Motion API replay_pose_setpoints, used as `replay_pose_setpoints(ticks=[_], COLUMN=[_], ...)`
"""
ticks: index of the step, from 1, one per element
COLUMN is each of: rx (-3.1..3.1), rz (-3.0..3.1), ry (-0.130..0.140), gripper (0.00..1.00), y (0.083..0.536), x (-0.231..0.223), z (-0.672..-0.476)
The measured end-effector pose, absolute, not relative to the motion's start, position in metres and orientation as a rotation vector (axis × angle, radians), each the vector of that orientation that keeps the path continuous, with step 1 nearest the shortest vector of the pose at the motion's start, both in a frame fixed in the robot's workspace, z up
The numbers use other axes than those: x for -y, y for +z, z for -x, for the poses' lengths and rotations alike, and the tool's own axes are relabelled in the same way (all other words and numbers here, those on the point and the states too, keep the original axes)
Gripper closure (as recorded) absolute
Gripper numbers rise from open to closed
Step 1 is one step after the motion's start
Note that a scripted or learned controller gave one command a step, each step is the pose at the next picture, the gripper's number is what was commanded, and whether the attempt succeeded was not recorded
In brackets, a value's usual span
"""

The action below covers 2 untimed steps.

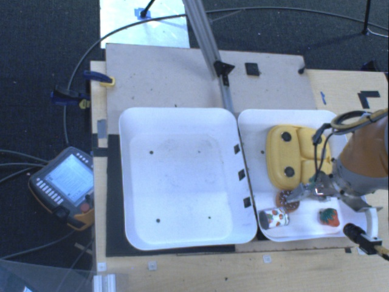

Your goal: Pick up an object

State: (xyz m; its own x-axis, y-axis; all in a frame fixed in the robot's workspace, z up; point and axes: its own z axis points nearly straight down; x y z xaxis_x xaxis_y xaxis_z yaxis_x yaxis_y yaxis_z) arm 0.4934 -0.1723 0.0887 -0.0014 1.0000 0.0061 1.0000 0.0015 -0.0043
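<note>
The right bin [252, 126] holds a large yellow plastic piece [290, 154] at its back. Near the front lie a small round brown object [285, 202], a white cup with red spots [275, 217] on its side, and a red strawberry-like toy [329, 216]. My gripper [299, 194] reaches in from the right and hangs low over the front of this bin. Its tip is right beside the brown object and just below the yellow piece. Nothing can be seen held in it. The arm's body hides part of the bin's right side.
The left bin [176, 175] stands beside the right one, their rims meeting at the middle. A slanted metal pole [203, 29] ends near the bins' back edge. A teach pendant [64, 184] lies off the bench at the left. Cables loop over the arm's wrist [340, 123].
</note>
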Motion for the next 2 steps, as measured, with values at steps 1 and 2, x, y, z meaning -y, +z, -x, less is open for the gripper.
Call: replay_pose_setpoints(ticks=[1,2], rx=[2.222,2.231], rz=[2.208,2.221], ry=[-0.006,-0.005], gripper=[1.0,1.0], y=[0.1,0.164], x=[0.17,0.168], z=[-0.494,-0.494])
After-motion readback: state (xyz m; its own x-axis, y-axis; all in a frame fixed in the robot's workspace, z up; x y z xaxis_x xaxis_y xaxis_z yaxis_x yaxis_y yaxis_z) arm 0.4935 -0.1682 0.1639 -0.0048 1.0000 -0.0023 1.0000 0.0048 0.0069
